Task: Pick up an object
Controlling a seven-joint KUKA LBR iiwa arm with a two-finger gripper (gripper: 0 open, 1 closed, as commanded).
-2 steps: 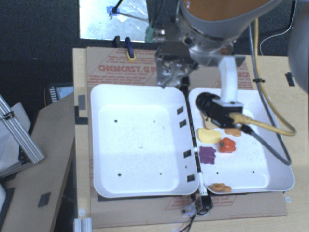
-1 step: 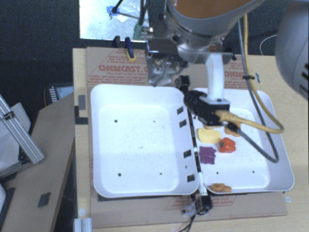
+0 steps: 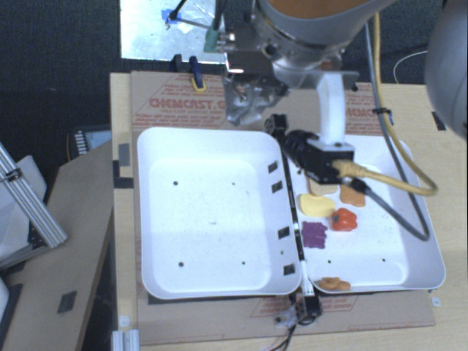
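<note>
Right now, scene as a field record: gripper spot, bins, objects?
gripper: over far rim of left bin
held: nothing seen
right bin: yellow toy, red toy, purple toy, orange toy, clustered on the side nearest the left bin; brown toy at near rim
task state: no object picked yet

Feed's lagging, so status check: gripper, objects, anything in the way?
Gripper over far rim of left bin. Yellow piece, red piece, purple piece in right bin, untouched. Arm overhangs that bin's far end.
</note>
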